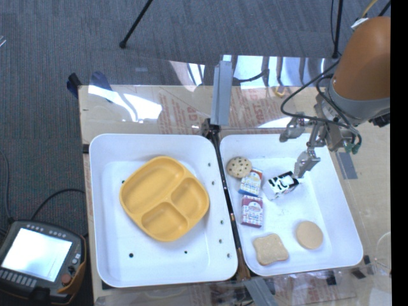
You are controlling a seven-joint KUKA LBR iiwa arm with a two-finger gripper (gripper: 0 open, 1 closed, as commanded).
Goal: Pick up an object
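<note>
The camera looks down on a worktop (146,110) carrying two white bins side by side. The left bin (108,171) holds a yellow tray (164,197) with three compartments, set at a slant.

The right bin (335,199) holds the small things. A cookie (239,166) lies near its upper left corner. Just below it is a small carton (251,183), and under that a red packet (252,210). A black-and-white carton (282,185) lies tipped near the middle of the bin. A toast slice (270,248) sits at the lower edge, with a round tan disc (309,234) to its right.

The arm comes in from the upper right, its orange band (364,59) large in view. The gripper (305,164) hangs over the right bin, its tip just beside the black-and-white carton. Whether the fingers are apart or together, I cannot tell; nothing is seen between them.
</note>
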